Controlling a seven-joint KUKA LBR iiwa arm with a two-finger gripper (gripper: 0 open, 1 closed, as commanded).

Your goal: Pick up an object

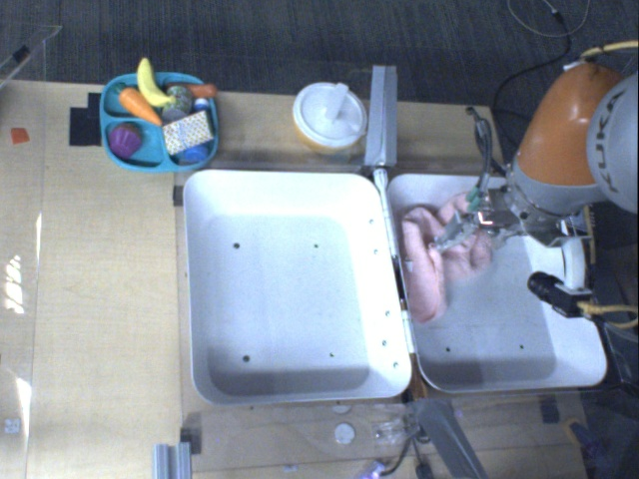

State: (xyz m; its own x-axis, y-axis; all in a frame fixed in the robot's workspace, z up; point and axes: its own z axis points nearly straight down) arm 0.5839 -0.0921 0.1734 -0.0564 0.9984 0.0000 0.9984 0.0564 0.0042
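Observation:
A soft pink cloth-like object (424, 267) lies crumpled along the left side of the right white bin (519, 352), reaching from the bin's upper middle down beside its left wall. My gripper (467, 224) is low over the upper right part of this pink object and seems to touch it. The arm's orange band (564, 133) and grey wrist hang above the bin's upper right corner. The gripper's own body hides where it meets the cloth.
The left white bin (290, 287) sits beside the right one. Behind it stand a blue divided tray (112, 126) with toy food, a white lidded bowl (329, 115), and a grey metal bar (379, 118) between the bins. Black cables trail at the back right.

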